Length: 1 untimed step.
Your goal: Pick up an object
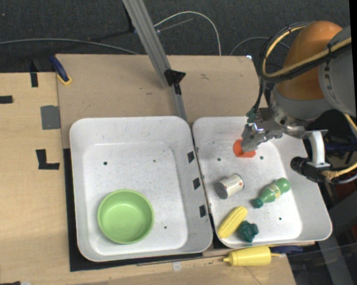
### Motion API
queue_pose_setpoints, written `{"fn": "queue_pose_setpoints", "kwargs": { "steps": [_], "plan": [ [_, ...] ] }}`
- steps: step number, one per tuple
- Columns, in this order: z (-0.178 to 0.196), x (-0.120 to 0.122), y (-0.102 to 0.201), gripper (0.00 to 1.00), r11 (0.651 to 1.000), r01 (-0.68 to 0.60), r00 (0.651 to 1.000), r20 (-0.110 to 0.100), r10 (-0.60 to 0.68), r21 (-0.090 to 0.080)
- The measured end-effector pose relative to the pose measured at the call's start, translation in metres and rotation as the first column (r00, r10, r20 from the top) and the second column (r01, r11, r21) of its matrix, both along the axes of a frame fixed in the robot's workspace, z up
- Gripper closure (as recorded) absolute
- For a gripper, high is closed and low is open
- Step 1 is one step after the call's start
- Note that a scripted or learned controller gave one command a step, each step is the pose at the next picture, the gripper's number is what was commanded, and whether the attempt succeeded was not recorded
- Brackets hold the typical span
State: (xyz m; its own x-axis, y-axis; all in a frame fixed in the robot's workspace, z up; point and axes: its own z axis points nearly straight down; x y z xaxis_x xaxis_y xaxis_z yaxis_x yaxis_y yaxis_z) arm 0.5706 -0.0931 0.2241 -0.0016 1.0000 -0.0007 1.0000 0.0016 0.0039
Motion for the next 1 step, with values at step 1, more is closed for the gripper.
{"fn": "queue_pose_setpoints", "kwargs": {
  "steps": [1],
  "plan": [
    [0.0221, 0.0005, 0.0003, 1.00, 1.000, 0.000, 1.000, -0.003, 0.000, 0.000]
  ]
}}
